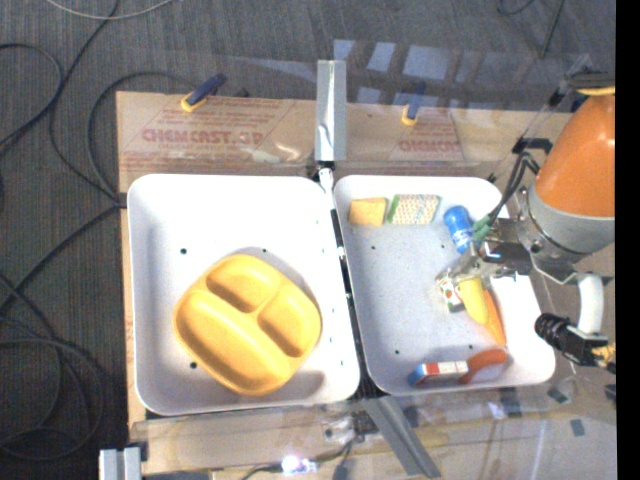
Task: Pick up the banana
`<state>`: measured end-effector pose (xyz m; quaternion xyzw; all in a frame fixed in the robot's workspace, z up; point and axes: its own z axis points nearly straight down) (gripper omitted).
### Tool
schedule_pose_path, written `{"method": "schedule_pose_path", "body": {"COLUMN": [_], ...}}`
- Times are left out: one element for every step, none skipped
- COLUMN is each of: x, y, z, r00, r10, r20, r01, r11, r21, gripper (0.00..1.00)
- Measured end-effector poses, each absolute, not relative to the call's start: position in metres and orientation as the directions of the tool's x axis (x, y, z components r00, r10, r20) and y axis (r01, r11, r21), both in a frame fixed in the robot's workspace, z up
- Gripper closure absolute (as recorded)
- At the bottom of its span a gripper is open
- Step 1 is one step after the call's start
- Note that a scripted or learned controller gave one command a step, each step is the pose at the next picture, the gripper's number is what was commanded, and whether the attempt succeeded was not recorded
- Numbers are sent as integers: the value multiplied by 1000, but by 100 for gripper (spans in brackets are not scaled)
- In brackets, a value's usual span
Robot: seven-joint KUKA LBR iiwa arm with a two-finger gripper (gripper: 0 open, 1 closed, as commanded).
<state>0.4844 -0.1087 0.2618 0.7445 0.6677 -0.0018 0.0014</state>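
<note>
Looking down from the fixed camera: I'm reaching in from the right, my gripper low over the right bin, right at the upper end of the banana. The banana lies along the right side of that bin, slanting down toward the lower right corner. Whether my jaws are open or closed around it, I cannot tell from here; the metalwork is a tangle.

The risk, as I judge it: a small card-like item sits touching the banana's left flank, and a blue bottle is just above my fingers. Either could get nudged or pinched along.

Also in this bin: a yellow block, a green-patterned packet, a red-and-blue box. The left bin holds a yellow divided plate.
</note>
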Motion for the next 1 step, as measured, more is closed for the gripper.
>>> {"method": "schedule_pose_path", "body": {"x": [518], "y": [-55], "z": [191], "r00": [328], "r10": [945], "r20": [-5], "r01": [945], "r11": [-328], "r21": [-4], "gripper": [100]}}
